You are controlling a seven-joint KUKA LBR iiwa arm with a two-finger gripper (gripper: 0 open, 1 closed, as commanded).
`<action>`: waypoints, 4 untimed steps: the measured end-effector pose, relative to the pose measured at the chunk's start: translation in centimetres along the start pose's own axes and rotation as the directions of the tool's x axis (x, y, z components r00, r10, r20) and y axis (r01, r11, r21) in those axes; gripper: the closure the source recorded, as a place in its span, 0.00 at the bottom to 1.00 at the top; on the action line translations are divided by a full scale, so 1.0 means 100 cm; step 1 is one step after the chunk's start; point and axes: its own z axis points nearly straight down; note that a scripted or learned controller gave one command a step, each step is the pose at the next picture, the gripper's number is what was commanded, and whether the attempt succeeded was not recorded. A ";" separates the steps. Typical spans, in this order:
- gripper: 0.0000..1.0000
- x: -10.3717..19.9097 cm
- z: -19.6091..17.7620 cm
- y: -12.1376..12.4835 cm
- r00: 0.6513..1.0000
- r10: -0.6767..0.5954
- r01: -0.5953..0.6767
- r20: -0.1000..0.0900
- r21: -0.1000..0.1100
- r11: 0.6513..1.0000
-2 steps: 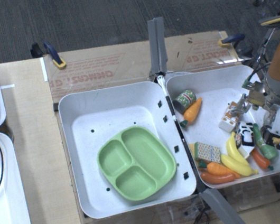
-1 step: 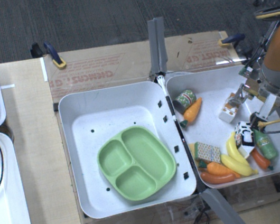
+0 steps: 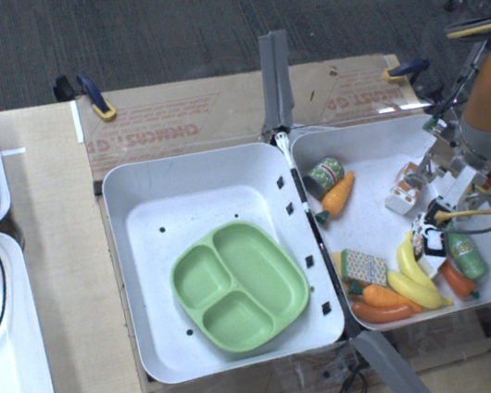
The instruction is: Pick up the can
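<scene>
While a pale green three-compartment plastic tray (image 3: 239, 285) is seen lying in the left white bin (image 3: 134, 257), two yellow plastic bananas (image 3: 414, 277) and an orange toy carrot (image 3: 382, 301) are found along the near wall of the right bin (image 3: 363, 144). Farther back, the small green labelled can (image 3: 325, 172) is seen lying beside another carrot (image 3: 336, 194), well apart from the gripper (image 3: 425, 190) at the right, whose state cannot be told.

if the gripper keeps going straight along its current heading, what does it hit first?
The gripper points left across the right bin. Bare bin floor comes first, then probably the carrot beside the can. Depth from this view is unclear.
</scene>
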 end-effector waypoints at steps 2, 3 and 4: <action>0.00 0.059 -0.014 -0.087 0.934 -0.358 0.357 0.016 0.033 0.933; 0.00 0.026 0.003 -0.038 0.947 -0.322 0.322 0.002 0.005 0.947; 1.00 0.023 -0.005 -0.037 0.948 -0.318 0.318 0.007 0.006 0.948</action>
